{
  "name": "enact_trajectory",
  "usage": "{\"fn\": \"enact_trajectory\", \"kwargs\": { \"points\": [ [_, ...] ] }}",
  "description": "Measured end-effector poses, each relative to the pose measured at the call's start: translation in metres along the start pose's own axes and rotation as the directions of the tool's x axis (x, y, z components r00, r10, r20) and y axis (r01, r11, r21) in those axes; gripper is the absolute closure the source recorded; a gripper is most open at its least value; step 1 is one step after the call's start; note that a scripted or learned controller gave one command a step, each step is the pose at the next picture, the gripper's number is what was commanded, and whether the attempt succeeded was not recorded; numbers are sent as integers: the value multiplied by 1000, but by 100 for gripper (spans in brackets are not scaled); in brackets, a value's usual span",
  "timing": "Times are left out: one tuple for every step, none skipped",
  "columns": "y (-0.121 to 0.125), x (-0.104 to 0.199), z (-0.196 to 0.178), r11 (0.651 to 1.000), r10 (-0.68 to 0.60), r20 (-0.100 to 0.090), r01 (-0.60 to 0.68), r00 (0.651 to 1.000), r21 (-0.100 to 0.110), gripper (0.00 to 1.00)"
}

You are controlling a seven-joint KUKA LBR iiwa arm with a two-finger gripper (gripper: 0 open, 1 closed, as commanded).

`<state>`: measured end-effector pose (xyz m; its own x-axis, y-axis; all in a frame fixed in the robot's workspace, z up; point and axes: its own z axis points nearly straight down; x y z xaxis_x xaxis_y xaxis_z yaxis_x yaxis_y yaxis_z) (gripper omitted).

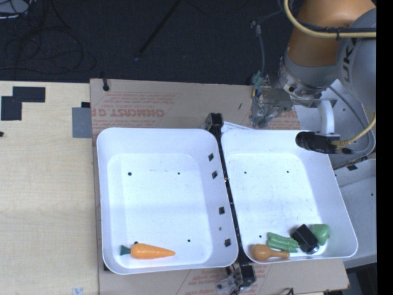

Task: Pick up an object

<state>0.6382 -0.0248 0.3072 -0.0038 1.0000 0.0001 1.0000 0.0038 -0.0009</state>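
1. Resting side by side on a cardboard sheet [159,106] are two shallow white bins, their inner rims touching along a dark central joint [222,183].
2. Left bin [109,165]: holds a single orange toy carrot [151,251] with a dark green top. It lies flat near the front wall, toward the bin's left corner, its tip pointing right.
3. Right bin [334,183]: holds a cluster of items crowded into the front right corner.
   - A green pod-shaped piece [282,241] lies at the cluster's left side.
   - An orange-tan pear-shaped piece [268,253] lies just in front of the pod, touching it and close against the front wall.
   - A black block [304,238] sits tilted, just right of the pod.
   - A rounded green item [320,231] sits behind and right of the block, partly covered by it.
4. Gripper [264,110]: positioned above the back rim of the right bin, near its left rear corner, well apart from every object in both bins. Nothing is seen in it. Whether the claw is apart or together cannot be told; the tip is small and cluttered.
5. Arm [322,35]: grey with an orange band, enters from the upper right.
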Motion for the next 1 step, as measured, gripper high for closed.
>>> {"fn": "enact_trajectory", "kwargs": {
  "points": [
    [-37, -60, -68, 1000, 9, 2, -9, 1000, -4, 100]
  ]
}}
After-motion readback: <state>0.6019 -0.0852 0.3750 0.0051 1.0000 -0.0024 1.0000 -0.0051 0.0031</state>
